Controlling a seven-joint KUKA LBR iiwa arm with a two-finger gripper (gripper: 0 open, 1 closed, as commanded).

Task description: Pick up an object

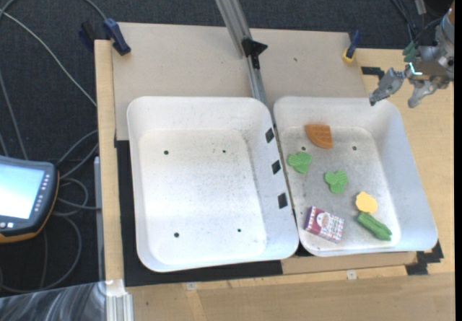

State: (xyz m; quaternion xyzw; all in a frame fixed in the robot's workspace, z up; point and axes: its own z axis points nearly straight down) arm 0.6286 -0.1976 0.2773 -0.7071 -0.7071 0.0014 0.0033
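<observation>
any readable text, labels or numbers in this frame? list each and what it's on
No text can be read in this frame.
Small red and white packet in the right bin: printed front, too small and blurred to read.
Handheld pendant at the left edge: lit screen, washed out, nothing legible.
Orange piece, green pieces and yellow piece: no markings visible.

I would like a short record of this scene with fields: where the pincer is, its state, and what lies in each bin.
pincer: above the right bin's far right corner, fingers spread, holding nothing
right bin: orange piece, two green leaves, yellow piece, green pod, red packet
left bin: no objects seen
task status: nothing picked yet
</observation>
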